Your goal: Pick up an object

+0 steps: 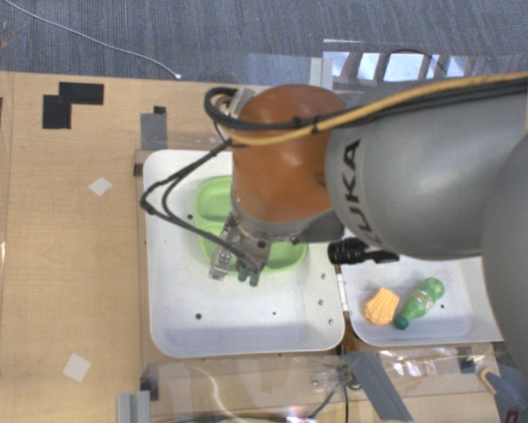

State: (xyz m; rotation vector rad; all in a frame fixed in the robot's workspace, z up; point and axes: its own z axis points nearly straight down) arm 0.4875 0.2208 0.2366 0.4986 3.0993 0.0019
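Two items, a yellow piece (382, 306) and green bottle (420, 301), lie right of the parted claw (234, 270).

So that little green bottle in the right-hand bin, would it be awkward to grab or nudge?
Probably a bit. The green bottle lies on its side and looks rounded, so a push would likely roll it. It looks small and plastic, so likely light and stiff, perhaps slippery. It rests against the yellow object, which might move with it.
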